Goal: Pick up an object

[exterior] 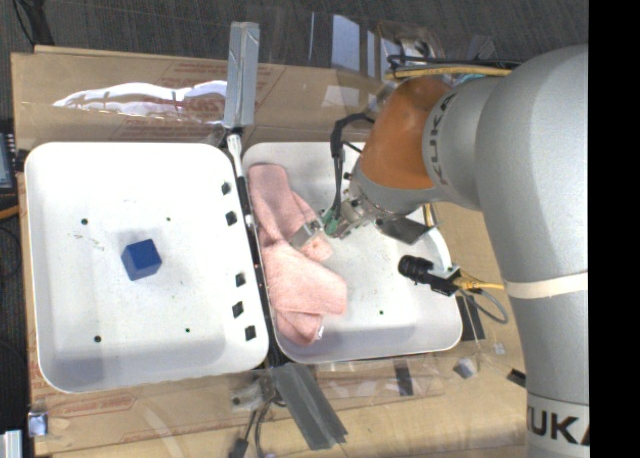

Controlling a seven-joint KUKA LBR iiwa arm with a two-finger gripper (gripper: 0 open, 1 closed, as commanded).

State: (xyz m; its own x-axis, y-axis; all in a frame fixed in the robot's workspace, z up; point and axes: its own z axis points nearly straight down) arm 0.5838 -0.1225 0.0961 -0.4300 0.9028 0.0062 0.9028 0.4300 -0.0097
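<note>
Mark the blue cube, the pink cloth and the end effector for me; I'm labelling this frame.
blue cube (142, 258), camera view, on its top face.
pink cloth (300, 281), camera view, on its broad lower fold.
end effector (322, 228), camera view, at its tip over the cloth.

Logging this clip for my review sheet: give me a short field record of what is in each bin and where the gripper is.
left bin: blue cube, lying near the middle
right bin: pink cloth, bunched along the bin's left side
gripper: low over the right bin, at the cloth's right edge
contact: looks to touch the cloth; a grasp cannot be confirmed
arm: reaches in from the right, orange band above the wrist
cube: apart from the gripper, untouched
</note>
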